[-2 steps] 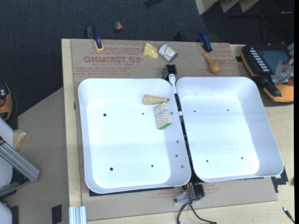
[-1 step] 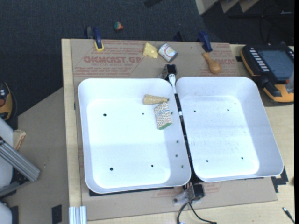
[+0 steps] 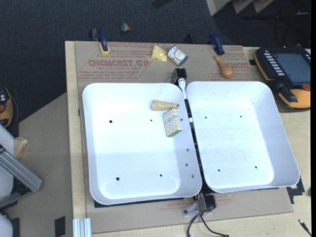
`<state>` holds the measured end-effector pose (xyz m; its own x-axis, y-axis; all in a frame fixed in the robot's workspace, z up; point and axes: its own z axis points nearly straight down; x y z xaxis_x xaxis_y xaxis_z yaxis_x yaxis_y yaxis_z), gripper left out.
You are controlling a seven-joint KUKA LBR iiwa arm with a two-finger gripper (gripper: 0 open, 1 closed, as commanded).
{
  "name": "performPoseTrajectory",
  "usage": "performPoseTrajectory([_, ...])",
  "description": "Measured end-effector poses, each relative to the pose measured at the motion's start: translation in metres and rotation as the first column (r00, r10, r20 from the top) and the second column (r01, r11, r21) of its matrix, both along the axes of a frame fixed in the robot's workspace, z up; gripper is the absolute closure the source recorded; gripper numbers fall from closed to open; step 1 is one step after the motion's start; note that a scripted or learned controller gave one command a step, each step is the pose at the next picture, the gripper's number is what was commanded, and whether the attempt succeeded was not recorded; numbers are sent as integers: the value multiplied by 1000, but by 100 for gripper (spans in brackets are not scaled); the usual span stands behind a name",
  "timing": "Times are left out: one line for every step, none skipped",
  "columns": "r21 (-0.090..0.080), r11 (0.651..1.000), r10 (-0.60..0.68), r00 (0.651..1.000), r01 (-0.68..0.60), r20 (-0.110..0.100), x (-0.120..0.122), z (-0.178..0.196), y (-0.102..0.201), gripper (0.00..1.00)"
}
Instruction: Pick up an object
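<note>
Both white bins, the left bin and the right bin, look to me like smooth plastic with a soft sheen. Under them the brown board looks like matt cardboard with red print, on a pale desk that looks like wood. In the left bin, near its far right corner, the tan cone looks rough and matt, and the patterned packet touching it looks like printed paper or foil; I cannot tell which.
</note>
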<state>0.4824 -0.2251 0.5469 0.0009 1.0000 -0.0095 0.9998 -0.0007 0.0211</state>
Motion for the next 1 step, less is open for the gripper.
performPoseTrajectory([15, 1000, 3, 999, -3, -36, 62, -169, 3, 100])
